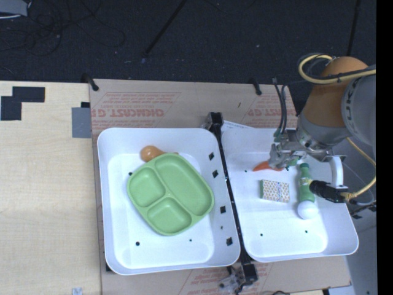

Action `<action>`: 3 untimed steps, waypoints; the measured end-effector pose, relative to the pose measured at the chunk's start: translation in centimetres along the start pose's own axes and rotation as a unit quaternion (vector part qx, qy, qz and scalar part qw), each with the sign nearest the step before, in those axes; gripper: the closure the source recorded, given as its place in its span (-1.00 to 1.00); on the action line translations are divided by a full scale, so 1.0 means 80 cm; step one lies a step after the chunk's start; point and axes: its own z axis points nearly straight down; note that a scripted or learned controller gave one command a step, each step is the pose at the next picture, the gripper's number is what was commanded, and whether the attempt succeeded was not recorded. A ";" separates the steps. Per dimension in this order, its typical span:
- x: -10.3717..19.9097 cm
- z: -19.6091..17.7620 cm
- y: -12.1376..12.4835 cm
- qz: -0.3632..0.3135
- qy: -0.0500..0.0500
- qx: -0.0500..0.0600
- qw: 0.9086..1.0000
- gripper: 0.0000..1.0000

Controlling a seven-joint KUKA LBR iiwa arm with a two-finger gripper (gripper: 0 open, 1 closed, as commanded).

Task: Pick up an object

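My gripper (281, 159) hangs low over the back part of the right bin (288, 241), right above an orange carrot-like piece (263, 165) that pokes out to its left. Whether it touches that piece is hidden by the wrist. Just in front of the gripper lies a small patterned packet (274, 190). To its right lies a green bottle (304, 184) with a white round cap (306, 211). In the left bin (116, 238) a green divided plate (170, 193) rests at a tilt, and an orange ball (150, 153) peeks out behind it.
A black divider (222, 189) runs between the two bins. The arm and its cables (331, 112) come in from the right over the right bin's far corner. Cardboard (153, 106) lies under both bins on the wooden bench.
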 end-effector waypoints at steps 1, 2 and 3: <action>0.008 -0.074 -0.002 -0.001 0.000 0.000 1.000 1.00; 0.006 -0.123 -0.002 0.000 0.000 0.000 1.000 1.00; 0.068 -0.106 -0.021 -0.002 0.001 0.003 1.000 1.00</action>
